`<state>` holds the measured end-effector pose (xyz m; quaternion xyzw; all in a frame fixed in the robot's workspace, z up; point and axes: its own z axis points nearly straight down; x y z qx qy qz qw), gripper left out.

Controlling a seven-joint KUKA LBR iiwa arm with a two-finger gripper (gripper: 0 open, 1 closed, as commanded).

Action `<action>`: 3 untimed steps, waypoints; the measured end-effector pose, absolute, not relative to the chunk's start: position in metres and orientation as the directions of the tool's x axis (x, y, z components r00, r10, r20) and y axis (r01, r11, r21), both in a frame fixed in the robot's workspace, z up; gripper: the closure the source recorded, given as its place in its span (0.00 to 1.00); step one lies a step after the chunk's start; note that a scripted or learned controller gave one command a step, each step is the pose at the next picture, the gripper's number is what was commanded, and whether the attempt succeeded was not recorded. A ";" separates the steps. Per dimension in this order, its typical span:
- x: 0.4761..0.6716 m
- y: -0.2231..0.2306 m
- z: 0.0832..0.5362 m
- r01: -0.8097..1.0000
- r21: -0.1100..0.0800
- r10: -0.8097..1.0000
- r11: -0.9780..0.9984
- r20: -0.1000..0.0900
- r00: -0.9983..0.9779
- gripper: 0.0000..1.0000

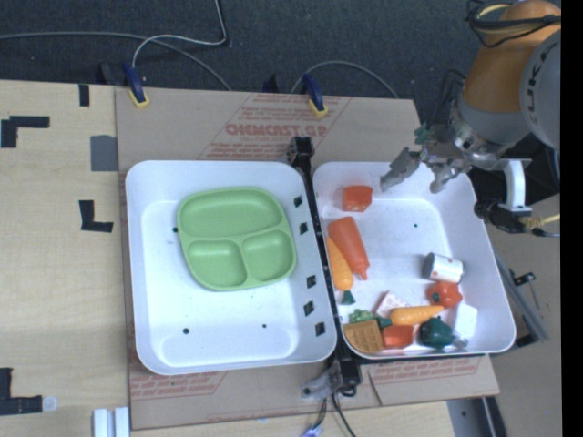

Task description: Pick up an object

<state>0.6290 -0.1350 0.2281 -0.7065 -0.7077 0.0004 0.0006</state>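
The pick-up has not happened yet, as far as I can judge. The gripper point(420, 172) hangs over the top edge of the right bin point(487, 271), near 12 o'clock of that bin. Its two fingers are spread wide, and nothing is between them. So every step is still left: go down, close on a toy, lift it.

The nearest toy is a small orange block point(357, 198), at about 8 o'clock from the gripper. It sits alone, with bare white floor around it, so it looks easy to reach. Below it lie a long red-orange toy point(350, 245) and a thinner orange one point(339, 265), side by side and touching, right against the divider between the bins.

More toys are bunched at 5 o'clock of the bin: a small white and grey cylinder point(442, 267), a red tomato-like toy point(445, 294), a carrot point(414, 315) and a dark green piece point(436, 333). They crowd the bottom wall, so fingers have little room there.

The middle of the right bin is open floor, good for coming down. The left bin point(150, 271) holds a green divided plate point(237, 237), well apart from the gripper.
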 end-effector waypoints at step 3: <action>0.669 -0.108 0.085 1.000 0.001 1.000 0.002 0.000 -0.002 0.00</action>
